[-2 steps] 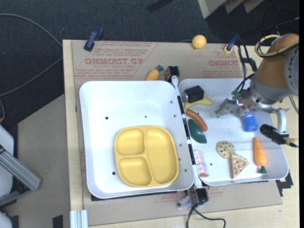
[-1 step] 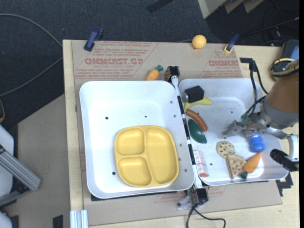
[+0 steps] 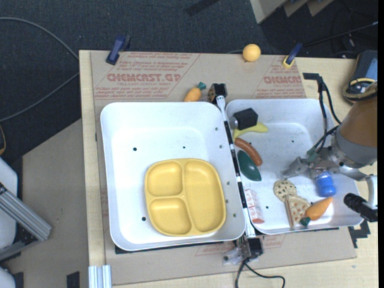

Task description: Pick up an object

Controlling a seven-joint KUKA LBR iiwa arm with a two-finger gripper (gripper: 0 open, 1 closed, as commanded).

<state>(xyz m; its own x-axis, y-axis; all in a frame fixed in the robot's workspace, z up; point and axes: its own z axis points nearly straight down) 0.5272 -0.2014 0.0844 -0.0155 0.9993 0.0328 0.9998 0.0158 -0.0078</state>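
Note:
The right bin [image 3: 282, 104] holds several toy items. A black block [image 3: 245, 118] and a yellow banana [image 3: 258, 128] lie at its far left, with a red-brown hot dog [image 3: 248, 150] and a dark green piece [image 3: 248, 167] below them. A round cookie [image 3: 284, 189], a toast slice [image 3: 296, 207] and an orange carrot [image 3: 318, 209] lie near the front wall. My gripper [image 3: 321, 171] hangs low over the right side of this bin, directly above a small blue object [image 3: 326, 186] that its lower end partly covers.
A yellow divided plate [image 3: 185, 195] lies in the left bin [image 3: 150, 125]. A red-and-white packet [image 3: 252, 206] rests by the right bin's left wall. On the bench behind the bins sit an orange ball [image 3: 251, 52], a small orange toy [image 3: 193, 93] and two blue clamps [image 3: 117, 50].

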